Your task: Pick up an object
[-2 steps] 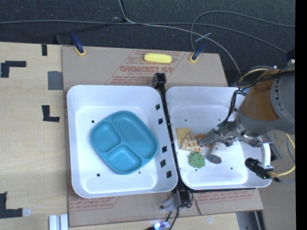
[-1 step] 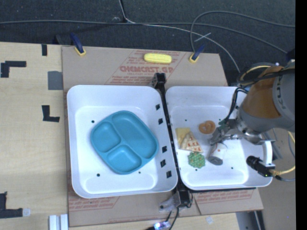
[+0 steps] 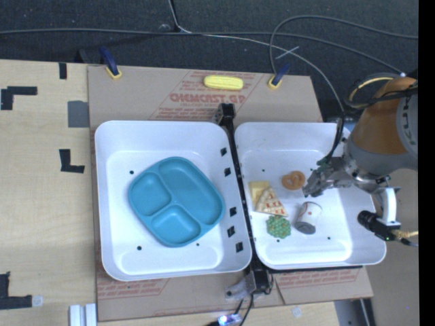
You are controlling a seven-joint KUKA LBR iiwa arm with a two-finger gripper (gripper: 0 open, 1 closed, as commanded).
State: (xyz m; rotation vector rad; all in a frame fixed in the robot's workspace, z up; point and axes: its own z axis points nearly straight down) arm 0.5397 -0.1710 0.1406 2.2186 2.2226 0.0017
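cookie [image 3: 293,180] | right bin [image 3: 340,250] | just left of pincer [image 3: 317,185] | pincer state unclear

Grey arm [image 3: 380,141] reaches in — hand [image 3: 318,182] lowered, tilted left.

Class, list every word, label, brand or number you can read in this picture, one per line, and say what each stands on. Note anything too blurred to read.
"CHEMCAST GP": red print on the brown cardboard sheet under the bins, behind the left bin; blurred, so the reading is unsure.
Fainter red print repeats across the same sheet: too blurred to read.
Red marks on the yellow wedge in the right bin: too small to read.
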